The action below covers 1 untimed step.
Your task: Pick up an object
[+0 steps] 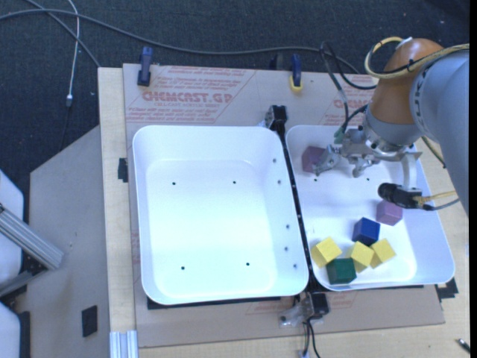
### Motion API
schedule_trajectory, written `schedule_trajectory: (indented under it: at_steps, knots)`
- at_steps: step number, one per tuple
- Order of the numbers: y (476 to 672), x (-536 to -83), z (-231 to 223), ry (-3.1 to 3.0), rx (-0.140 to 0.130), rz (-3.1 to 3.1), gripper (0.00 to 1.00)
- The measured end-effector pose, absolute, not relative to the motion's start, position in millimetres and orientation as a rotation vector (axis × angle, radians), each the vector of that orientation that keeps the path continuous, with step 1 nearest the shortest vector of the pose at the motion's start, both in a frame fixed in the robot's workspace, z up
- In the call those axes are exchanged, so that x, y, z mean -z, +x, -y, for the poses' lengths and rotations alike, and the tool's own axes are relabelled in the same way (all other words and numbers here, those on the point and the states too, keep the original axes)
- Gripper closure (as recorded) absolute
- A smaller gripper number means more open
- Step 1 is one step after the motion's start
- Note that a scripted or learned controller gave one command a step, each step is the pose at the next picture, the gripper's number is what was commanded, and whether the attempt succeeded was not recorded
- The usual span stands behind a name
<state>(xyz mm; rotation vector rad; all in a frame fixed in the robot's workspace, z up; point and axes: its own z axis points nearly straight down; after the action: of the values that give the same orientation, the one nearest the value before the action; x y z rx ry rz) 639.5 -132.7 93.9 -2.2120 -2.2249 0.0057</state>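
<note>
You have the arm reaching in from the right over the right bin, with the pincer hanging low over that bin's far part. Whether its fingers are spread or pressed together cannot be told from here. Just left of it lies a mauve block, close to the pincer though you cannot tell if they touch. The other blocks sit nearer in the same bin: a lilac block to the right, a blue block just beside it, then three yellow blocks clustered around a green block at the near edge. The left bin sits alongside on the desk.
</note>
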Motion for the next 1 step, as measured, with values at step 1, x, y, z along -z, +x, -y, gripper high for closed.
schedule_trajectory:
  at_steps: [1]
  knots:
    - [582.0, -83.1, 116.2, -2.217, -0.007, 2.216, 0.00]
